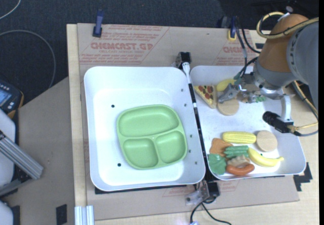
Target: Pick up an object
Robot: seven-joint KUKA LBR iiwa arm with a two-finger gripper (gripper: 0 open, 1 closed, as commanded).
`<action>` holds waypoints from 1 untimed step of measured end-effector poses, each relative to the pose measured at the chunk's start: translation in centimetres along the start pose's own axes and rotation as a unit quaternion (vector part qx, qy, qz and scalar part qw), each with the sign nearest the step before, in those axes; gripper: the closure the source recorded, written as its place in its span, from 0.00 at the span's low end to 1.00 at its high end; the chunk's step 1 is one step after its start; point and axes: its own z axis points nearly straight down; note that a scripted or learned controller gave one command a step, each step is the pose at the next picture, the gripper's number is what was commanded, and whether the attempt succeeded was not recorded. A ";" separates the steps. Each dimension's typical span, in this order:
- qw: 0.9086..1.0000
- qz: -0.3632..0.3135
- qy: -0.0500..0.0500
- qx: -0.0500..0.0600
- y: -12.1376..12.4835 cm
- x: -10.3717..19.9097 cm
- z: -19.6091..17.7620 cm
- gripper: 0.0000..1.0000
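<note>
While the arm reaches in from the right, the bench reads as follows, left to right.

Left bin (96, 117): white, shallow, holds a green divided tray (151, 136) lying flat near its middle; three compartments, one long one on the far side and two smaller ones on the near side.

Divider: the two bins sit side by side, rims touching along a dark strip.

Right bin (296, 165): white, holds all the loose toy food.

Pizza slice (206, 93): far-left corner of the right bin, just beside the divider.

Tan disc (228, 108): just right of the pizza slice, directly beneath the gripper.

Yellow piece (224, 86): beside the pizza slice, at the gripper's left edge; cannot tell if it touches the fingers.

Gripper (237, 93): low over the far-left part of the right bin, above the tan disc and close to the yellow piece. Finger spacing: cannot tell, wrist hardware hides it. No item seen between the fingers.

Near cluster: corn cob (239, 138), green leafy piece (236, 152), reddish sausage (240, 170), packed together, well apart from the gripper.

Round cookie (267, 141): right of the corn cob.

Banana (265, 159): just in front of the cookie.

Arm (293, 49): grey with orange band, over the bin's far-right corner.
</note>
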 end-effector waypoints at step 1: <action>1.000 -0.002 0.008 0.020 4.3 -2.8 0.5 0.00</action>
